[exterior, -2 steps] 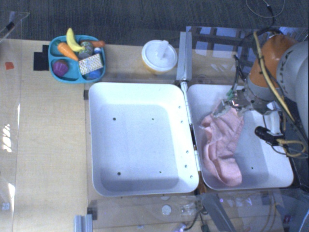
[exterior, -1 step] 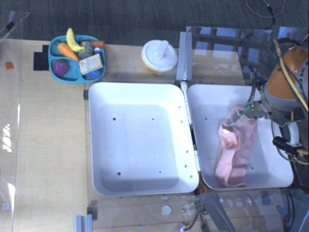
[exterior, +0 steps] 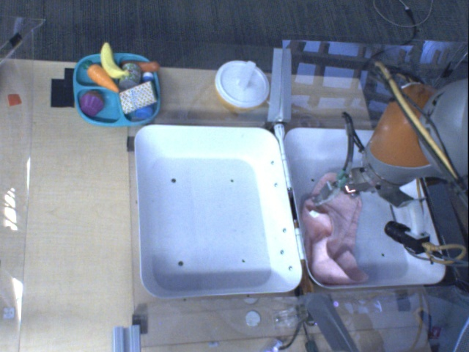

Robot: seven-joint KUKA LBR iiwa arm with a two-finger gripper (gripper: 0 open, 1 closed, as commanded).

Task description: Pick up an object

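Observation:
A crumpled pink cloth point(exterior: 333, 233) lies in the right bin point(exterior: 388, 266), along its left wall and toward the front. My gripper point(exterior: 338, 187) reaches in from the right and is down at the cloth's upper end, touching or just above it. The cloth bunches up around the gripper tip and hides how the gripper grips.
The left bin point(exterior: 212, 211) stands beside the right one, with a raised divider edge between them. A blue tray of toy food point(exterior: 117, 88) and a white lidded container point(exterior: 242, 84) sit on the bench behind the bins. The arm's orange band point(exterior: 399, 138) hangs over the right bin's back.

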